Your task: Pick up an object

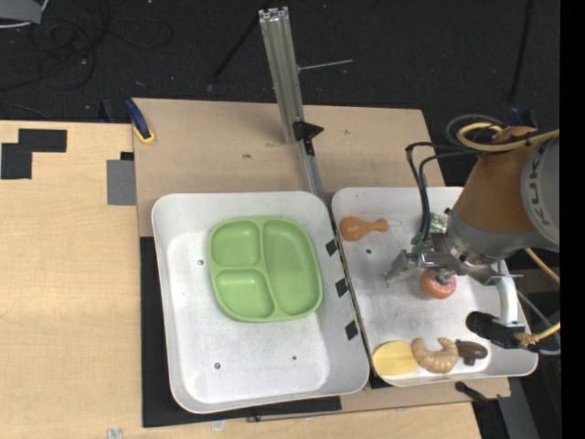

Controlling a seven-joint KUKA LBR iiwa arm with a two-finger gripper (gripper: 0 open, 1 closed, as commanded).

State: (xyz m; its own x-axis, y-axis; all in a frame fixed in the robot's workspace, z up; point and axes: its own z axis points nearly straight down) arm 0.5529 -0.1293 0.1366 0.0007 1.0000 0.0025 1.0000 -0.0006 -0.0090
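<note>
Grey and orange, the arm reaches in from the right and sets its hand point(428, 268) low in the right bin point(388, 323), just above a red-orange round object point(439, 286) at centre right, though I cannot tell how wide it stands.

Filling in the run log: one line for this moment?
arm: over right bin | tool: above red object | grasp: unconfirmed | green tray: left bin
</note>
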